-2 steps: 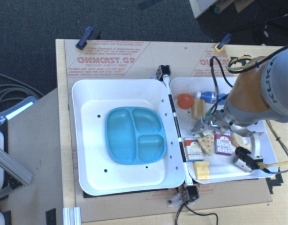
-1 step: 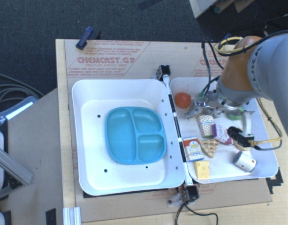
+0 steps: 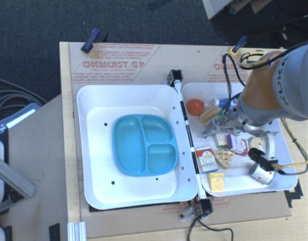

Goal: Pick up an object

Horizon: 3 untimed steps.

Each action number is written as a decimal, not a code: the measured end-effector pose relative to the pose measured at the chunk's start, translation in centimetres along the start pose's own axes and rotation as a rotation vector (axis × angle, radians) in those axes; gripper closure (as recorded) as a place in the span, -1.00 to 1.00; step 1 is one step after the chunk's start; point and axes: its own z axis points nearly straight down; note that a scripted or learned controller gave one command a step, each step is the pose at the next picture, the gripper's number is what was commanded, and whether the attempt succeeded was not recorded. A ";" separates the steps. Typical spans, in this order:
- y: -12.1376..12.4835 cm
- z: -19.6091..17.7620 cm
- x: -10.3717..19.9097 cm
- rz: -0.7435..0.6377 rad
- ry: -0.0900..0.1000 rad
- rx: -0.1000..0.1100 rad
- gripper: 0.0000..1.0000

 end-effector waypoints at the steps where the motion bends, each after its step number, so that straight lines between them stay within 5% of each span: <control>1: 8.7 0.6 1.3 -0.004 -0.001 0.047 -1.00; 2: 9.4 -0.8 1.5 0.002 -0.002 0.014 1.00; 3: 9.2 -10.1 7.9 -0.002 -0.001 -0.005 1.00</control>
